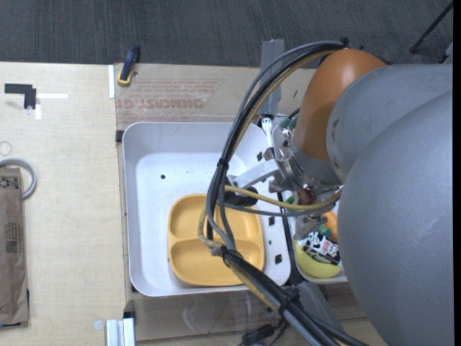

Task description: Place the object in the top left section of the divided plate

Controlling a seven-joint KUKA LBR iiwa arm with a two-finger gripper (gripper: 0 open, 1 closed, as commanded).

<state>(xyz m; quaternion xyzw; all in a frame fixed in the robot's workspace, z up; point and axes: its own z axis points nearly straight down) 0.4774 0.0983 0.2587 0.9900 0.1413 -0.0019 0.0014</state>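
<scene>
A yellow divided plate (194, 240) lies in the left white bin (148, 186), toward its front right; cables cross over its right half. The grey arm with its orange band (338, 99) fills the right side and hangs over the seam between the two bins. The gripper itself is hidden under the wrist and cables. In the right bin, small objects peek out below the arm: a black-and-white patterned item (320, 247), a yellow curved piece (317, 265) and a bit of orange (331, 225).
A brown cardboard sheet (173, 92) lies behind the left bin, with a blue-and-yellow tool (129, 65) at its corner. A brown bag (11, 244) rests on the wooden bench at far left. Thick black cables (238, 193) loop across the bin.
</scene>
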